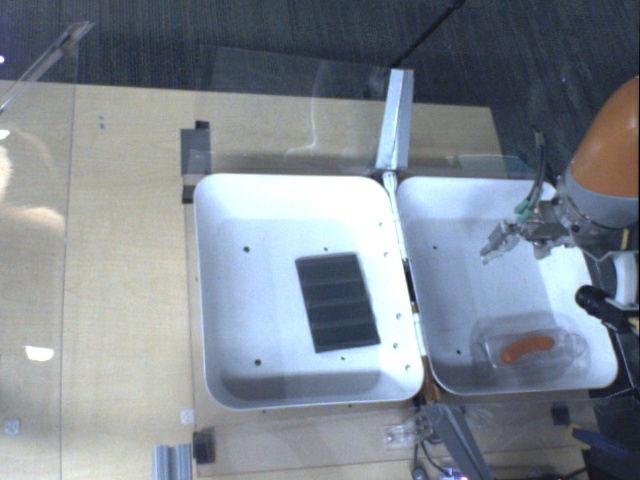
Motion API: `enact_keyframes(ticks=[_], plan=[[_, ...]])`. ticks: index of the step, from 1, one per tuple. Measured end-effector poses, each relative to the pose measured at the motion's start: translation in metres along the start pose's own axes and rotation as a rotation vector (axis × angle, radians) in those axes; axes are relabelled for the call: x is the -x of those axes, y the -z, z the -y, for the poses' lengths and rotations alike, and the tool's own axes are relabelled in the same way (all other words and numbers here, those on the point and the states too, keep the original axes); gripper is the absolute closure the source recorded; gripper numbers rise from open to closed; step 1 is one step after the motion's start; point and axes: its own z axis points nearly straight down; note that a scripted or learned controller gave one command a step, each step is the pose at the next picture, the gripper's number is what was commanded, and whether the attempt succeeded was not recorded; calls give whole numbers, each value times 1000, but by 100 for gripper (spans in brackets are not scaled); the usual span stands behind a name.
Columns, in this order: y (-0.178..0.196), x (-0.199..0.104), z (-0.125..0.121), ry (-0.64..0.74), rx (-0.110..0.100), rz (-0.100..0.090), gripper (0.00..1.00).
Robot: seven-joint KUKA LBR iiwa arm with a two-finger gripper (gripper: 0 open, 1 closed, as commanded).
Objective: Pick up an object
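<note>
The arm comes in over the right edge of the wooden surface [110, 298], its orange band showing above the wrist, and its gripper [497, 244] hangs above the right bin [440, 203], toward that bin's far right corner. The fingers [492, 248] point left across the bin; they are small and blurred, and I cannot tell whether they are spread or closed. Nothing is visible between them.

Near the front right corner of the right bin lies a clear plastic package [530, 349] with an orange, sausage-shaped piece inside it, flat on the bin floor and well apart from the gripper.

In the left bin [230, 218], a dark ribbed rectangular block [337, 302] lies flat a little toward the front of centre, turned at a slight slant to the bin's walls. The two bins sit touching side by side, with a grey metal bar [395, 118] standing up at the far end of their shared edge.
</note>
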Motion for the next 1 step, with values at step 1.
enact_keyframes(ticks=[1], plan=[[11, -1, -3, 5, 7, 2, 100]])
